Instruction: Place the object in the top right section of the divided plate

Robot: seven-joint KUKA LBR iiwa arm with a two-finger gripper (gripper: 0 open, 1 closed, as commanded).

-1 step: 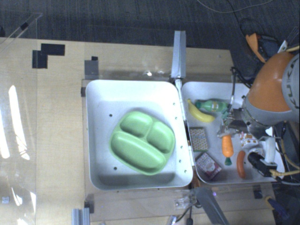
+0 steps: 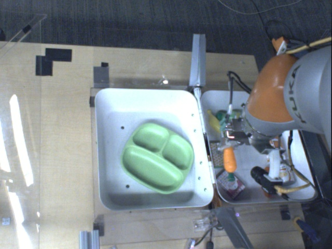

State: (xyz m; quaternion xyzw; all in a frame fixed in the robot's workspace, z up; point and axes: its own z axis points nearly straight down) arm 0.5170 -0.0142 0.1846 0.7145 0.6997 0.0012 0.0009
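Claw [image 2: 229,143] over rt bin [image 2: 301,193], just above orange carrot [image 2: 229,160]; grip state can't tell.

The left bin [image 2: 111,139] offers open floor all around the green divided plate [image 2: 157,156], whose three sections lie bare. The right bin [image 2: 306,193] is crowded: the arm [image 2: 290,95] overhangs it, and an orange carrot [image 2: 229,160], a yellow piece [image 2: 213,122] and a dark packet [image 2: 230,184] lie close together along its left wall.

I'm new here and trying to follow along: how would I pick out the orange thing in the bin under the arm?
Find the right white bin, where the grey arm reaches in. Just below the gripper, near the bin's left wall, lies the carrot: a short orange piece, unlike the yellow item above it and the dark packet below.
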